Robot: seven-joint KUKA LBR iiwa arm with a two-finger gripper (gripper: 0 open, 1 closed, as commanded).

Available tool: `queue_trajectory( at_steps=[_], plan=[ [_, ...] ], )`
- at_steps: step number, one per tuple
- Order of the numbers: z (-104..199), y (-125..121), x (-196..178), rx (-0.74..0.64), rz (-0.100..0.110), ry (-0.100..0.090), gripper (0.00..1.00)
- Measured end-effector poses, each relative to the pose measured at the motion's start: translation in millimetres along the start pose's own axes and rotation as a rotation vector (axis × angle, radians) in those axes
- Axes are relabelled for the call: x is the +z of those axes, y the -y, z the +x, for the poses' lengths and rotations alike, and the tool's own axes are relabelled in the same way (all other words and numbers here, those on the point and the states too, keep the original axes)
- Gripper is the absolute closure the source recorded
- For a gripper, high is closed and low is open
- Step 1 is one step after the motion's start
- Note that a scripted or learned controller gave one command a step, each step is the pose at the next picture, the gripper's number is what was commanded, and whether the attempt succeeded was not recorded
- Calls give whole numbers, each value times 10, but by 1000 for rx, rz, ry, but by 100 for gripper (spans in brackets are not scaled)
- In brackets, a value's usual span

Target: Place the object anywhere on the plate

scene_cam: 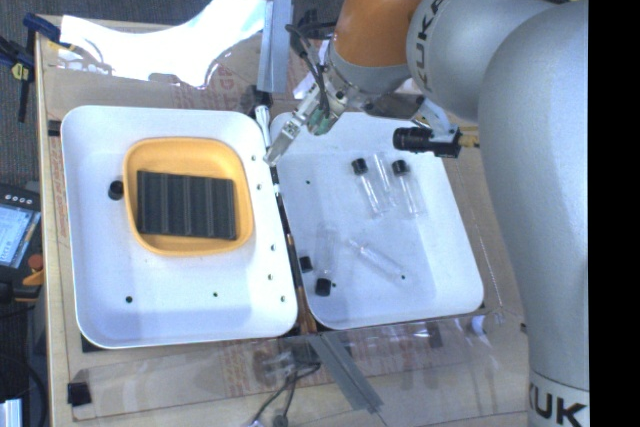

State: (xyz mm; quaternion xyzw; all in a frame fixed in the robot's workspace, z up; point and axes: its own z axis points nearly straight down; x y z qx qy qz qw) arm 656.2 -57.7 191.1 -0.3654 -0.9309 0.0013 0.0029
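Grey and bulky, the arm [520, 165] fills the right side of the view, nearest the lens, its orange band [385, 0] sitting above the wrist at the top. Below it, at the front edge of the surface [200, 360], a few cables and a metal strip lie loose.

Two white bins stand side by side. On the floor of the right bin [450, 285] lie several clear vials [385, 185]: two with black caps, side by side near the middle, and another one or two, faint and uncapped, closer to the front. Two small black caps [322, 286] rest near that bin's left wall.

Inside the left bin [90, 295] a yellow plate [185, 160] lies with a dark ribbed block [190, 205] on it. One small black piece [116, 189] sits just left of the plate.

Farther back, the jaws [275, 147] hang over the ridge where the two bins meet, near the back left corner of the right bin. Whether they are apart or together I cannot tell, and nothing shows between them. The vials lie in the right bin, well apart from the plate.
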Motion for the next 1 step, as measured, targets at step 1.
queue_trajectory(
  at_steps=[1],
  plan=[
    [585, -491, -433, 11, -4, 6, 0]
  ],
)
